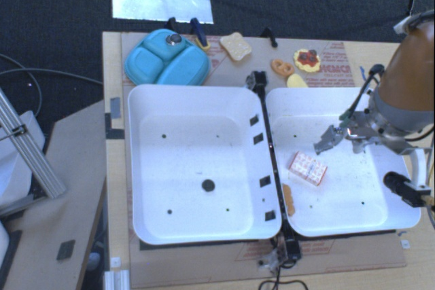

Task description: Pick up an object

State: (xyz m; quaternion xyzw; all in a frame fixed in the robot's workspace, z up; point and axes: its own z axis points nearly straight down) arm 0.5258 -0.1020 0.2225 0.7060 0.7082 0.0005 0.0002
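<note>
A small pink-and-white patterned box (308, 168) lies flat in the right bin (367, 217), left of its middle. A thin orange-brown piece (288, 200) rests against that bin's left wall, near the divider. A small dark round object (208, 185) sits on the floor of the left bin (146, 146). My gripper (327, 141) hangs over the right bin, just above and to the right of the patterned box, pointing down and left. Nothing is visibly held in it.
Behind the bins lie a blue sectioned dish (166, 59), a toast slice (236, 46), a pretzel (281, 67), a small pizza-like toy (307, 60) and a yellow piece (296, 81). Black clips (264, 139) line the divider between the bins.
</note>
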